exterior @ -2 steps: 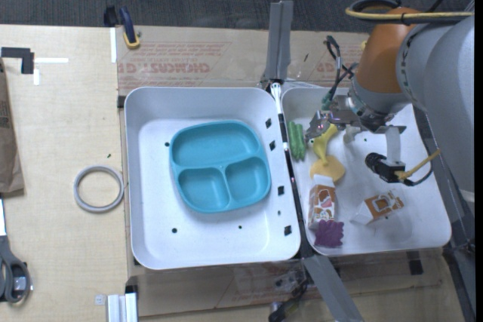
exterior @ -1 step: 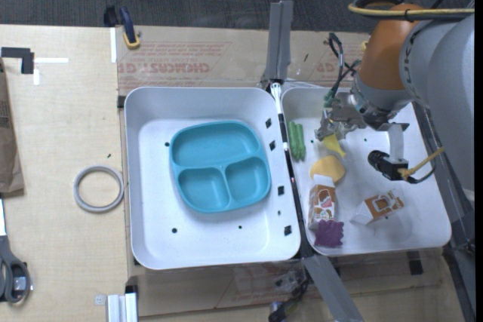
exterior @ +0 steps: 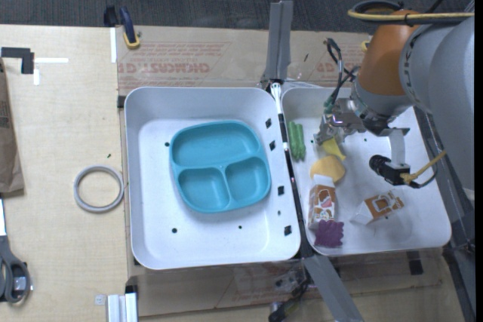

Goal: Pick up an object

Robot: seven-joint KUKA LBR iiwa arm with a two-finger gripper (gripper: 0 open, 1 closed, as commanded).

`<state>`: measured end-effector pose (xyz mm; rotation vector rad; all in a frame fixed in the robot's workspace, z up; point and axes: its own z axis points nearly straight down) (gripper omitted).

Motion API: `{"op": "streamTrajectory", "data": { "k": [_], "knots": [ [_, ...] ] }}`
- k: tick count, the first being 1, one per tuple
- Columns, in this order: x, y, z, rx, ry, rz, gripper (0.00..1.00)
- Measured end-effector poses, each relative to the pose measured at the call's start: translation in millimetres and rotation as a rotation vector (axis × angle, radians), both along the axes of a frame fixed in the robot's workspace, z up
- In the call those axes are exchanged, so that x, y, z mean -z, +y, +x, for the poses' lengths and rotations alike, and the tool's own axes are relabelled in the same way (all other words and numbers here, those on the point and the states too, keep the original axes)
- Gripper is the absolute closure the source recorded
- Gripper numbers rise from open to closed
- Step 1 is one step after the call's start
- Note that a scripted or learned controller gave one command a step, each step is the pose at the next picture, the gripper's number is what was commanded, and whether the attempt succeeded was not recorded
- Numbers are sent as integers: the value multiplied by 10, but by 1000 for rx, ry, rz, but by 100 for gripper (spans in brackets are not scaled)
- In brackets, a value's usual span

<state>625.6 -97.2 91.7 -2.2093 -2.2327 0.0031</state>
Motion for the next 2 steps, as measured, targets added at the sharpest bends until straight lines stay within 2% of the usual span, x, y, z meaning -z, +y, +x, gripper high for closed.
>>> {"op": "streamTrajectory", "data": {
  "k": [1,2],
  "knots": [
    [-1002,616,325,53,-2,-1,100],
    [-1064,241,250,-65,-1,-1,100]
  ]
}}
